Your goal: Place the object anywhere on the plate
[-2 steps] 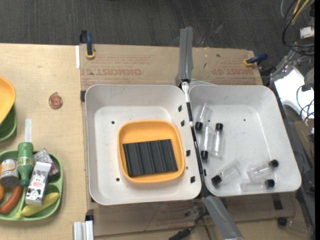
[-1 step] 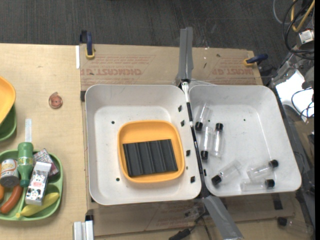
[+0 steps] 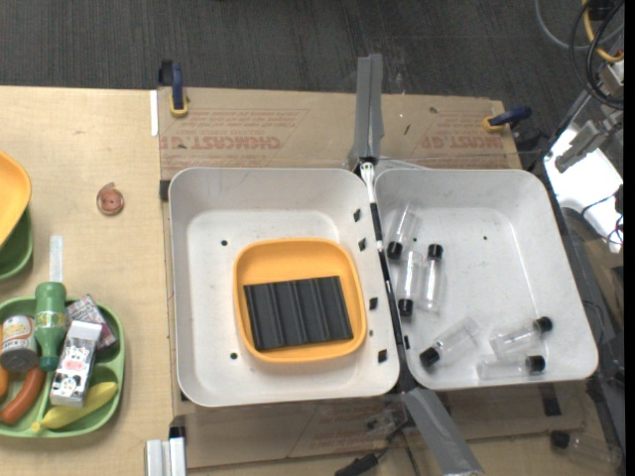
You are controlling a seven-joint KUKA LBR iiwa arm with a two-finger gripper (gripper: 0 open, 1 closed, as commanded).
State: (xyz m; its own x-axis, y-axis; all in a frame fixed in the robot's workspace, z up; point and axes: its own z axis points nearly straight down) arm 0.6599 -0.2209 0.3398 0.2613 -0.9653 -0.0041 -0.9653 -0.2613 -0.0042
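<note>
- Gripper (image 3: 581, 145) sits at the right edge of the view, outside the bins and above the right bin's far corner; it is small and partly cut off, so I cannot tell if it is open or closed, and nothing is seen in its grasp.
- Clear tubes with black caps (image 3: 431, 277) lie scattered in the right bin (image 3: 516, 188), left of the gripper and below it. Three are close to the divider, and three more are along the near wall.
- Orange plate (image 3: 296, 254) rests in the middle of the left bin (image 3: 198, 266), well to the gripper's left. A black ridged mat (image 3: 298, 311) covers most of it, and no tube touches it.
- Cardboard sheet (image 3: 258, 132) lies under both bins, held by blue clamps (image 3: 176, 85) at its far corners.
- Green tray (image 3: 109, 385) of toy food sits farthest from the gripper at the left edge, with a green bottle (image 3: 49, 317) on it and a small pink disc (image 3: 111, 199) beyond it.
</note>
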